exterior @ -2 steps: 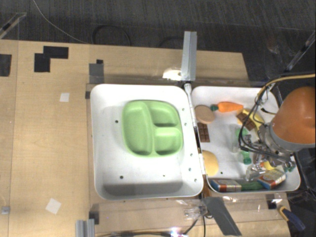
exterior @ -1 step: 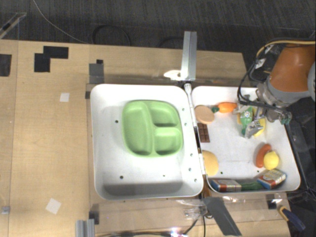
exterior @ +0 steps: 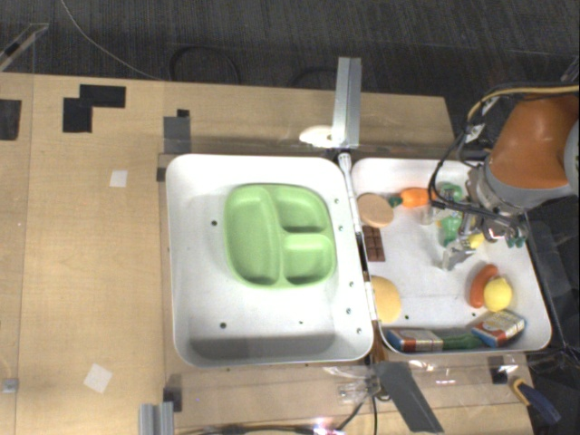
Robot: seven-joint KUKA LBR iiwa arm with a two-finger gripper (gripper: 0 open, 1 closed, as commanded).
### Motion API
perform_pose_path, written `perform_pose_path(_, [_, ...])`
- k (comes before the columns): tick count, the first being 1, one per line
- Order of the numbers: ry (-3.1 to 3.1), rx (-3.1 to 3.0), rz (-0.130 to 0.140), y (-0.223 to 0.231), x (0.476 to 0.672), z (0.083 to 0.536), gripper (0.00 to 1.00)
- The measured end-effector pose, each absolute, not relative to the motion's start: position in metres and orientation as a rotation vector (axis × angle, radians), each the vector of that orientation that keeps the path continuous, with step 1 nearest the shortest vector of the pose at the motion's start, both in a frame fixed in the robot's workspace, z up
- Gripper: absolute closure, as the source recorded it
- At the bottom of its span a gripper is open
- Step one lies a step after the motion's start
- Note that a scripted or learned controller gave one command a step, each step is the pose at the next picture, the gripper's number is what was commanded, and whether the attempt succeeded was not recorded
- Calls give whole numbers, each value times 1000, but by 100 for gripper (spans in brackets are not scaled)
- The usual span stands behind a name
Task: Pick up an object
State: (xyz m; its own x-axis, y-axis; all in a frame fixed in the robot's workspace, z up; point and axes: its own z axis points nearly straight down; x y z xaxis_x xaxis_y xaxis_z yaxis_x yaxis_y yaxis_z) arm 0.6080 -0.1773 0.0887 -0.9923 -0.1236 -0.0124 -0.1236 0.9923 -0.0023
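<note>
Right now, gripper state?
Gripper: over the right bin, beside a green item; open or shut cannot be told, nothing visibly held.

We're looking at a light wood table (exterior: 82, 270) with black patches near its far left corner. Two white bins sit side by side on it. The left bin (exterior: 195, 333) has a green divided tray (exterior: 276, 234) sitting in it, a bit far of center. A metal post (exterior: 347, 102) stands just beyond where the bins meet.

Green tray (exterior: 277, 235) in left bin (exterior: 195, 333); tool (exterior: 458, 254) over right bin (exterior: 426, 311) amid food items.
</note>
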Motion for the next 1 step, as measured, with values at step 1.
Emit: perform_pose_path(1, [3126,15,-4,-165,550,90,0])
